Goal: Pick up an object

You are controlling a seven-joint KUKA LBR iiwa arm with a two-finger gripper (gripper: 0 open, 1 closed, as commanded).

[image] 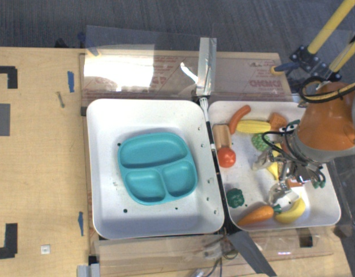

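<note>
My gripper (281, 192) hangs low over the front part of the right bin (327, 212), below the orange wrist band. Just under it lies a yellow lemon-like fruit (293, 210), and an orange carrot (257, 214) lies to that fruit's left. A small yellow piece (274, 169) sits beside the wrist. Whether the gripper touches the yellow fruit I cannot tell. Further off in the same bin are a green pepper (235, 198), a red tomato (226, 157), a wooden block (222, 136), a red chili (240, 116), a yellow banana (253, 126) and a green piece (260, 141).
The left bin (102, 154) holds a teal three-part plate (157, 167). A clear upright divider (206, 68) stands behind the bins. An orange piece (277, 120) lies at the right bin's back. The arm covers the right bin's right side.
</note>
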